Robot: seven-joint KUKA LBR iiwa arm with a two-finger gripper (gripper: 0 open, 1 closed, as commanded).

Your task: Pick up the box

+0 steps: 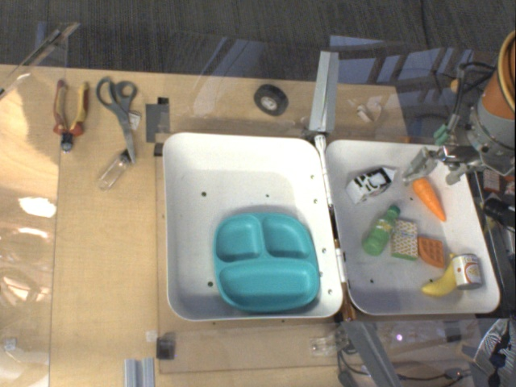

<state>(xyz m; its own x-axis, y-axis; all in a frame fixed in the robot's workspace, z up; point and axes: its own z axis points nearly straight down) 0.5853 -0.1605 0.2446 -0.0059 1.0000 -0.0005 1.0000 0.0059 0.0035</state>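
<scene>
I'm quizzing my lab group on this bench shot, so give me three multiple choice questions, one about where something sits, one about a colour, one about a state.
1. Where does the teal divided tray lie?
A. in the left bin
B. in the right bin
C. on the bench beside the scissors

2. What colour is the bottle in the right bin?
A. red
B. green
C. white

3. How does the black-and-white box stand with the tool?
A. clamped in it
B. lifted above the bin
C. lying on the bin floor, apart from it

Answers: 1 A, the tray rests in the left bin. 2 B, its body is green. 3 C, the box lies in the right bin to the left of the tool, with a gap between them.
</scene>
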